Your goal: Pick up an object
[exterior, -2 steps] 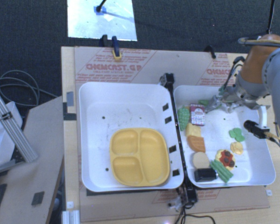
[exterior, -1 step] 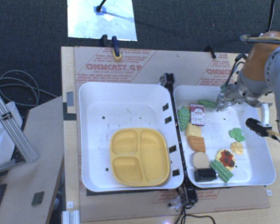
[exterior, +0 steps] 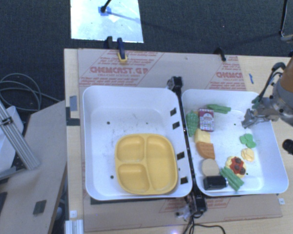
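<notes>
Camera view: hand (exterior: 250,119), grip state unreadable, hovers above green piece (exterior: 247,140); descending there, it could nudge the piece aside.

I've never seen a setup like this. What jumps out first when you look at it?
The big yellow divided tray lying in the left white bin catches the eye first. Next comes the bright clutter of toy food in the right white bin, such as a small red box and an orange block. At the right edge the robot's hand hangs over that bin's far right side, with nothing visibly held.
</notes>
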Robot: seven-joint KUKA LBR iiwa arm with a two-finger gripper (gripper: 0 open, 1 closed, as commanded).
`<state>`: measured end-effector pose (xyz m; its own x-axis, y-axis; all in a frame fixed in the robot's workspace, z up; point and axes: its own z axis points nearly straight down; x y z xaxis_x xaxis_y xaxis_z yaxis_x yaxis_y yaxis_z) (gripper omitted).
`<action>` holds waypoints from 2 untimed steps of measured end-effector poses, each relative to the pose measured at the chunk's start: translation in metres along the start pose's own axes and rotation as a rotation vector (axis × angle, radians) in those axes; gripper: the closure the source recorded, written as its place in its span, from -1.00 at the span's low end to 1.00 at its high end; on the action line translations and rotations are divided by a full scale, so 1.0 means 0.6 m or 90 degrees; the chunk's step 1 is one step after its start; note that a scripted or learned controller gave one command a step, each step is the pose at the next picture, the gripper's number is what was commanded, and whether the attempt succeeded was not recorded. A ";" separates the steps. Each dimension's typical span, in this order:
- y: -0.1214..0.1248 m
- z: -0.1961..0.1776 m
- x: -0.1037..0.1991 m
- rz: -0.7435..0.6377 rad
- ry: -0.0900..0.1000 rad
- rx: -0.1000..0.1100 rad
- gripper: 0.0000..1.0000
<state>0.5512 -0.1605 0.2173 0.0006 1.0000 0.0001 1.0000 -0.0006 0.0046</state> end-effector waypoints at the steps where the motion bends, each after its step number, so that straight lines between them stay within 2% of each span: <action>1: 0.005 0.011 0.000 -0.001 -0.001 0.001 -1.00; 2: -0.032 0.124 -0.082 0.002 -0.001 0.006 -1.00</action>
<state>0.5325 -0.2096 0.1428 0.0037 1.0000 -0.0008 1.0000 -0.0037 -0.0052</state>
